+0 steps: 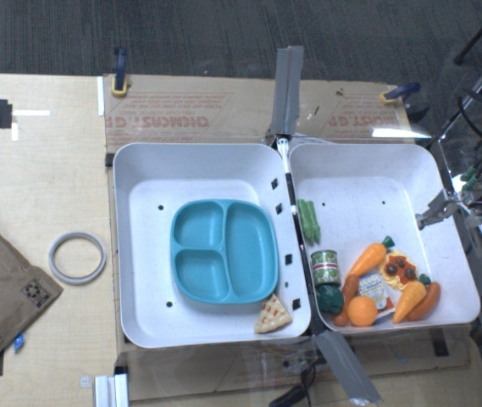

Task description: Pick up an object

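Candidate objects are clustered in the front corner of the right bin [368, 164]: two carrots [368, 259], an orange [362, 311], a can [325, 266], a pizza-like piece [399, 270] and a dark green item [329, 298], mostly touching or overlapping. A two-object pinch or a slip off a rounded toy is judged likely there. A green pod [309, 220] beside the bin wall could be blocked by that wall. The waffle slice [273, 315] lies against the teal tray [224, 250] in the left bin. The pincer [431, 215] is partly made out at the right bin's edge; spread or pressed cannot be told. The arm is cut off at right.
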`<state>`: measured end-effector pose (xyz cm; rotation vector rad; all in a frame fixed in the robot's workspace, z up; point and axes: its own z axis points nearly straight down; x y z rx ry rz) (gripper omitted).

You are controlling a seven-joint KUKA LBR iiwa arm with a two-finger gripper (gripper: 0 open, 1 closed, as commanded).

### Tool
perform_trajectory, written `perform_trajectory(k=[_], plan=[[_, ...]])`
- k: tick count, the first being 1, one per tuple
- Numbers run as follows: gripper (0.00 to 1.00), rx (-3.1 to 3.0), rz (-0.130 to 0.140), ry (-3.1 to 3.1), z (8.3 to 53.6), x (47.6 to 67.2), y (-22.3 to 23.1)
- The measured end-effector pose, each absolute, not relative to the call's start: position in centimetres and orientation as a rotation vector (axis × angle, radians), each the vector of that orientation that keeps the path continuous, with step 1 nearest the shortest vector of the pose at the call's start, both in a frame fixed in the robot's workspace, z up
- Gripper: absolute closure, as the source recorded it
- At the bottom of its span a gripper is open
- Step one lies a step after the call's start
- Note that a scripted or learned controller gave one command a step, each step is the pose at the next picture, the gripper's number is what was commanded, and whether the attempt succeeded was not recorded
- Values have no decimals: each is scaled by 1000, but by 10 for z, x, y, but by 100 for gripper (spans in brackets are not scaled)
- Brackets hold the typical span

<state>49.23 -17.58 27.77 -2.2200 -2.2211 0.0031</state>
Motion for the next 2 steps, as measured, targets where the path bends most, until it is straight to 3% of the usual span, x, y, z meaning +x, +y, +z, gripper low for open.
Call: perform_trajectory(k=[1,2], plan=[[0,-2199,3,-2239,160,508,-155],[0,-2153,-12,-2303,97,487,-116]])
